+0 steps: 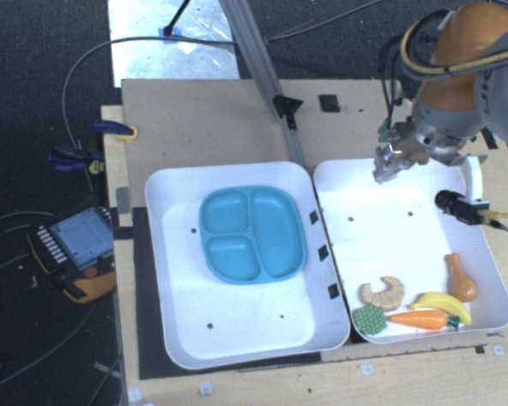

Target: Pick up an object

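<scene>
1. The right bin (347,183) has a broad bare floor across its far and middle parts; all of its contents sit crowded into the near edge and near right corner.
2. The gripper (387,166) hangs over the far part of the right bin, close to its far rim and well apart from the pile of objects. Whether its fingers are open or closed cannot be told from this angle; nothing is seen between them.
3. A black fitting (454,203) with a white bracket juts from the arm over the bin's right side, near the right wall.
4. The objects to be picked lie along the near wall: a tan croissant (382,292), a green broccoli (369,320) just beside it at the near left corner, an orange carrot (418,320) lying along the near rim, a yellow banana (442,303) touching the carrot from behind, and a brown drumstick (460,278) tilted near the right wall.
5. The left bin (180,331) holds a blue divided plate (252,234) in its far half, with bare white floor around it, widest on the near side.
6. The two bins touch along their shared middle rim.
</scene>
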You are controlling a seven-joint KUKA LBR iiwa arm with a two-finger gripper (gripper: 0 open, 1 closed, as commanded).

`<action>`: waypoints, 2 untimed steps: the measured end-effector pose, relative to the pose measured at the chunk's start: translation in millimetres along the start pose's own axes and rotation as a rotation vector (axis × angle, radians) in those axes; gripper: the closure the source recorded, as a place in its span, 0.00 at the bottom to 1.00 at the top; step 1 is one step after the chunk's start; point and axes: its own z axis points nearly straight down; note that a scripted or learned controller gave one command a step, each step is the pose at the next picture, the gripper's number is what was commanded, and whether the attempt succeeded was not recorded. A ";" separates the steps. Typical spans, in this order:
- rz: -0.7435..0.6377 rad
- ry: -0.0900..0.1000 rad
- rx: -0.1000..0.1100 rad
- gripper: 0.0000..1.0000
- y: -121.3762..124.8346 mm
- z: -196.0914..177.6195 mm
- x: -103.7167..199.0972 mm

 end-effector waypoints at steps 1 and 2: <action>0.000 0.000 0.000 1.00 1.5 -36.5 0.1; -0.001 0.001 0.004 1.00 -4.4 -26.8 45.8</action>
